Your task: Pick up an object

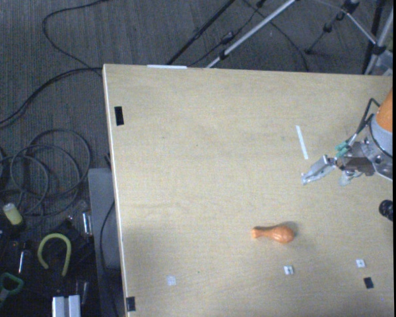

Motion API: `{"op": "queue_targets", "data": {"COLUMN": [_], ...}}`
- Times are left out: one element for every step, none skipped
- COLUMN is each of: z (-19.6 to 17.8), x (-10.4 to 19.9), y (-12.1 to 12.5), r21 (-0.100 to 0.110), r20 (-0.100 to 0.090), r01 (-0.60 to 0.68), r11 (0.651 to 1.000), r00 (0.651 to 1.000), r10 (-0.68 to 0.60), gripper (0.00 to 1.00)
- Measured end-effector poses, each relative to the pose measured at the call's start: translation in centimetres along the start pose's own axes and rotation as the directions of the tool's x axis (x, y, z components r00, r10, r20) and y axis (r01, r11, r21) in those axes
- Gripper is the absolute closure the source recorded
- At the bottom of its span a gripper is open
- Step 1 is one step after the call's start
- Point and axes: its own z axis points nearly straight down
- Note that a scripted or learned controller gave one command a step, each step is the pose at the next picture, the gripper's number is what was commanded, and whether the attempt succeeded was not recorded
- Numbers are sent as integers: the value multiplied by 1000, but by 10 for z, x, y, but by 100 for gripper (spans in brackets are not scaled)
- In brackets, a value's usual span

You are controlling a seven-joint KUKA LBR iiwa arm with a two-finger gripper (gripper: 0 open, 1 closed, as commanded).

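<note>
Camera view: orange pear-shaped object (274, 233) lies on bench, apart from pincer (315, 173), nearer camera; pincer state unclear.

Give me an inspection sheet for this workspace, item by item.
Surface: pale wooden bench top, bare across most of its area.
Job's things: orange pear-shaped object lying on its side, near the front.
Clutter: white stick; small white and black markers near the front edge.
Grippers: gripper at the right, above the orange object, apart from it, holding nothing.
Cables: black loops on the floor, left.
Surroundings: grey carpet; tripod legs behind.
</note>
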Motion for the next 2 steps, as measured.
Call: {"op": "queue_targets", "data": {"z": [43, 145], "x": [6, -20], "y": [55, 115], "r21": [0, 1], "r20": [3, 4], "r01": [15, 84], "r11": [1000, 996], "r00": [1000, 996], "r10": [-15, -84], "gripper": [0, 0]}}
